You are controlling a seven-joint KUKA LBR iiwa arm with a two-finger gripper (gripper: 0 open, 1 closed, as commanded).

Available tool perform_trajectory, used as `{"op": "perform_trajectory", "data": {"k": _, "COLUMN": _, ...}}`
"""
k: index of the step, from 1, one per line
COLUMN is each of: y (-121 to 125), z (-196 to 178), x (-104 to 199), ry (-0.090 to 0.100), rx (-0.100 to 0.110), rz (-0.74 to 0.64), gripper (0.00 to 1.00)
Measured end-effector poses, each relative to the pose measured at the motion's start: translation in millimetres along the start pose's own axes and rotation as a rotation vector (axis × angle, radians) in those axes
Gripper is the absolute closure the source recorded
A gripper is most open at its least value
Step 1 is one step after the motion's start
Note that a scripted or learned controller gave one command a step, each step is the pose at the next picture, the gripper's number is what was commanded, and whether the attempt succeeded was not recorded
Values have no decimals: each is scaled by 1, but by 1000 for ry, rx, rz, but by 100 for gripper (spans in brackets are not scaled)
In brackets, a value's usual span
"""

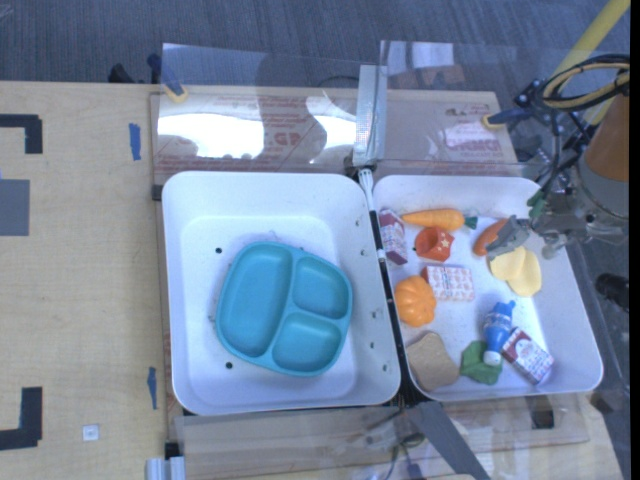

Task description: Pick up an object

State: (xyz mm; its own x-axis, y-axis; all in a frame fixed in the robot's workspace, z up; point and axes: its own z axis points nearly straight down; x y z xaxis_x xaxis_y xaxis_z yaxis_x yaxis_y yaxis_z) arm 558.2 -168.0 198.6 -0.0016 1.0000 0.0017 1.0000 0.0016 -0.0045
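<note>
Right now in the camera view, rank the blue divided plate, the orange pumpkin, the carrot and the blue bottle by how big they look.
1. blue divided plate, by far.
2. orange pumpkin.
3. carrot and blue bottle: too alike to rank.

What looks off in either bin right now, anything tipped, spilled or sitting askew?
Nothing looks spilled or broken. The blue divided plate sits skewed in the left bin, turned off the bin's edges. In the right bin the small blue-capped bottle lies on its side against the green item. The gripper hovers near the yellow piece.
</note>
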Motion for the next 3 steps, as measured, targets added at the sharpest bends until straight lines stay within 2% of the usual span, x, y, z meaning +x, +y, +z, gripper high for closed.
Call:
{"op": "perform_trajectory", "data": {"k": 1, "y": -71, "z": 98, "x": -40, "ry": -2, "rx": -6, "rz": -221, "gripper": 0}}
{"op": "perform_trajectory", "data": {"k": 2, "y": -71, "z": 90, "x": -41, "ry": -3, "rx": -6, "rz": -217, "gripper": 100}}
{"op": "perform_trajectory", "data": {"k": 3, "y": -76, "z": 111, "x": -51, "ry": 0, "rx": -7, "rz": -416, "gripper": 100}}
